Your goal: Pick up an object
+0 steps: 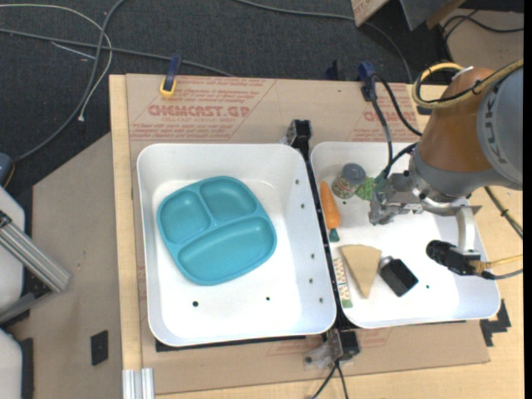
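- Claw [384, 209]: positioned low in the right bin [465, 302], near its upper-left area; whether it is released or clenched cannot be determined
- Right bin contents: orange carrot-shaped item [330, 205] along the left wall, grey-and-green object [352, 181] just beside the claw, tan wedge [361, 266], small black block [398, 276] touching the wedge
- Left bin [166, 314]: holds a blue divided plate [217, 229]
- Both bins rest on the tabletop [216, 106]

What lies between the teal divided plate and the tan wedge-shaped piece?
In the camera view, the bins' adjoining white walls separate the teal divided plate from the tan wedge-shaped piece; a printed strip lies beside the wedge.
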